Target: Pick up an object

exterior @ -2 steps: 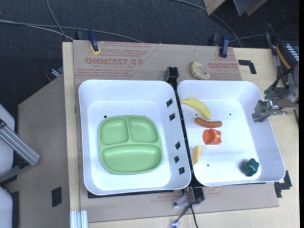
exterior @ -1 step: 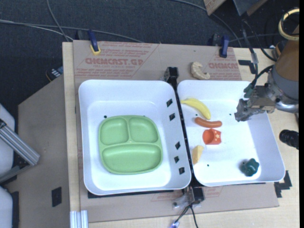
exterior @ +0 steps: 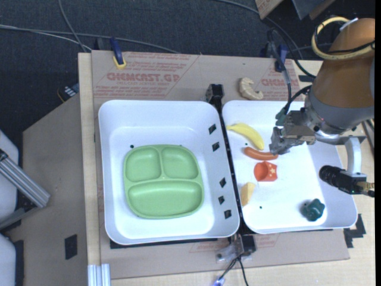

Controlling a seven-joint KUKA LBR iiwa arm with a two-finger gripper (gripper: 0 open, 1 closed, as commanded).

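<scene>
On the bench sit two shallow white bins side by side: the left bin and the right bin, their inner walls touching along a dark seam fitted with black clips. Inside the left bin lies a green divided plate with three compartments, two small ones at the far side and one long one at the near side. Inside the right bin, near its left wall, lie several small items. A yellow banana lies at a slant toward the far end. Just beside it, nearer the camera, is an orange-red sausage, lying roughly crosswise. A red pepper sits just below the sausage, and a pale yellow wedge lies near the left wall. A teal object rests well apart from these, toward the near right corner. The arm enters from the right. Its gripper hangs low over the right bin, just beside the right end of the sausage and near the tip of the banana. Whether its jaws are wide or narrow cannot be told from this angle. Outside the bins, on the cardboard sheet, lies a tan curved piece.
</scene>
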